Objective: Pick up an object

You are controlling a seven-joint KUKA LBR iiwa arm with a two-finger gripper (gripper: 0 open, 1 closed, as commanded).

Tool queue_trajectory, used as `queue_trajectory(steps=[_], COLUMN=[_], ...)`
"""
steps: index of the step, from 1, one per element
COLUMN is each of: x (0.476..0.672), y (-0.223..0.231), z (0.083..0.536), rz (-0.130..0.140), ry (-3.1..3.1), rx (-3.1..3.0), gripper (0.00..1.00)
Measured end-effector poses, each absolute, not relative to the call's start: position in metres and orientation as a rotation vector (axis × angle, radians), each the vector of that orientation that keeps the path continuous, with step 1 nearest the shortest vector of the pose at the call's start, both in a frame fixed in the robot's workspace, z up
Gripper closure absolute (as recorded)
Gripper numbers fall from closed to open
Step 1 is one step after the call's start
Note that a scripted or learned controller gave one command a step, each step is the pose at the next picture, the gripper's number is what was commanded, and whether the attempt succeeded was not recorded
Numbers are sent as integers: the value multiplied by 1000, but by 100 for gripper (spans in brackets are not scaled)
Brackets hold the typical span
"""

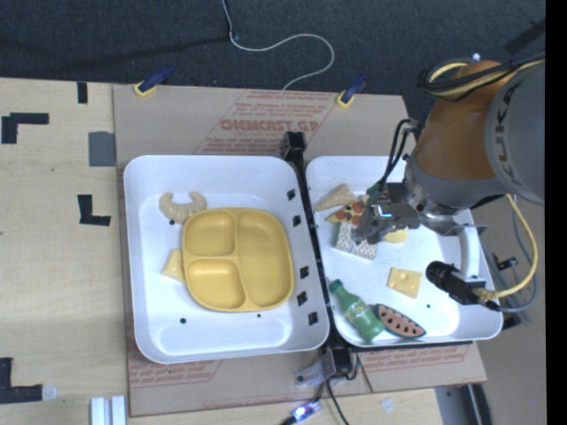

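The pincer (370,227) hangs low in the right bin (461,326), over a small heap of toy food (353,224) near the divider; whether it is spread or pinching anything, I cannot tell.

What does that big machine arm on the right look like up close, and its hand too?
The arm is rounded and bulky, grey with a broad orange band above the wrist and part of a dark printed letter on its shell. Yellow and black cables loop along it. Its hand is a small dark metal unit.
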State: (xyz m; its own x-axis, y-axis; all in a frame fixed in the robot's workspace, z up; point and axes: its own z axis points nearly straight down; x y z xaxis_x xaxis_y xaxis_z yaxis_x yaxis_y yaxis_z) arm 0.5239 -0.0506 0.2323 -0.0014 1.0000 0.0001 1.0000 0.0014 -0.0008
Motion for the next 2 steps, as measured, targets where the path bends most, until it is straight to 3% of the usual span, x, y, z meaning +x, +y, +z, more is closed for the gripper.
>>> queue_trajectory(steps=[1, 2], x=[524, 525], y=[-49, -46], z=[214, 234], rz=[6, 1], ry=[-2220, -2223], rx=[-2219, -2219], gripper=[100, 100])
